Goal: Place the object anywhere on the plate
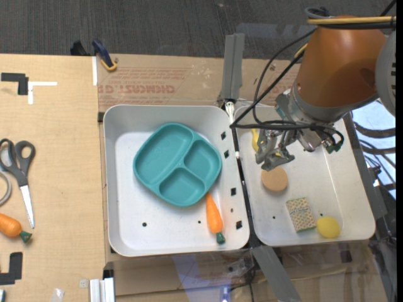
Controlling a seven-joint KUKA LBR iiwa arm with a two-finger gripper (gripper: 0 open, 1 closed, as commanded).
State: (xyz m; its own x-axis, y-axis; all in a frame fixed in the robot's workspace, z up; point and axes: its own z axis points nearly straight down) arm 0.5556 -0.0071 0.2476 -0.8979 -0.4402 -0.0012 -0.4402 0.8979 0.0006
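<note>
Hovering in the right bin, my fingers sit just above the tan round object; I cannot tell their state. Teal plate lies in the left bin

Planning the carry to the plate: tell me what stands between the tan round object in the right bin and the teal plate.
The adjoining bin walls run between the tan round object and the teal plate. The toy carrot lies beside the plate's lower right edge, below the direct line. Nothing else visible intervenes.
</note>
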